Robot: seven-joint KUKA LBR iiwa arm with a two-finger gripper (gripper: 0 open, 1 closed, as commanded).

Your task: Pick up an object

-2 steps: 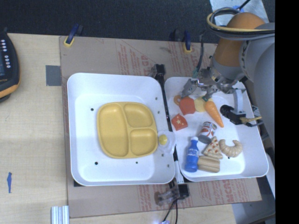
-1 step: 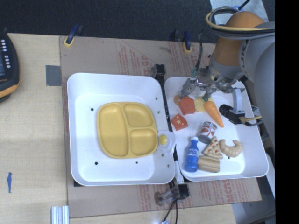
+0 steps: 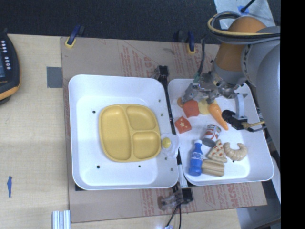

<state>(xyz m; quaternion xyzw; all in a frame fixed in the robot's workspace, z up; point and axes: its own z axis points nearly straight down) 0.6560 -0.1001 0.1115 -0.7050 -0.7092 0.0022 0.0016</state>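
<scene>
Gripper (image 3: 202,90) low over far end of right bin (image 3: 257,173); finger state cannot tell. Red block (image 3: 190,108) just beneath it, carrot (image 3: 218,114) just to right. Second red block (image 3: 183,124), blue bottle (image 3: 196,159), croissant (image 3: 235,151) nearer camera. Yellow tray (image 3: 129,131) well left.

Even, fairly bright overhead light falls on the pale wooden tabletop (image 3: 33,142). The two shallow white plastic bins (image 3: 86,128) nearly wash out, with soft shadows along their inner walls. The far background is dark. The picture is slightly soft and grainy, and the small toys in the right bin lack fine detail.
</scene>
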